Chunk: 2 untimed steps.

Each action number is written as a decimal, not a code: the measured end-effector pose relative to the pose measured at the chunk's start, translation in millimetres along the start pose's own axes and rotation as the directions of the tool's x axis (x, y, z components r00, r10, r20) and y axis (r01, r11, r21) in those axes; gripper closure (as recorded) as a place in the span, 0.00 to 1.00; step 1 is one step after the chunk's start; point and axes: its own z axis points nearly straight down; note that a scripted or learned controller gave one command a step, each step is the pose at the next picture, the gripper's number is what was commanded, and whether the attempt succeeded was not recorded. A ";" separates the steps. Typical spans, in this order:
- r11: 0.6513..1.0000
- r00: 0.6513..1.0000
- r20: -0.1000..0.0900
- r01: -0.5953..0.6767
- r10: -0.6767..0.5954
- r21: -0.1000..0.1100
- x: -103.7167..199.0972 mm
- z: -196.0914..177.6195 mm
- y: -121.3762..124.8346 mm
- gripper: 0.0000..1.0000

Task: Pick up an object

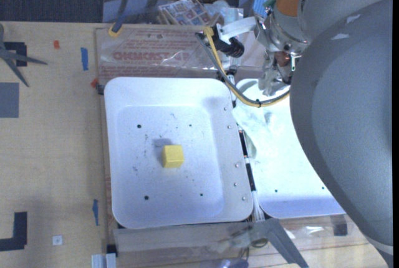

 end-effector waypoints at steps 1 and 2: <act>1.000 1.000 0.003 0.000 0.000 0.001 0.9 25.8 7.1 1.00; 1.000 1.000 0.009 -0.005 0.005 0.000 0.4 19.3 10.3 1.00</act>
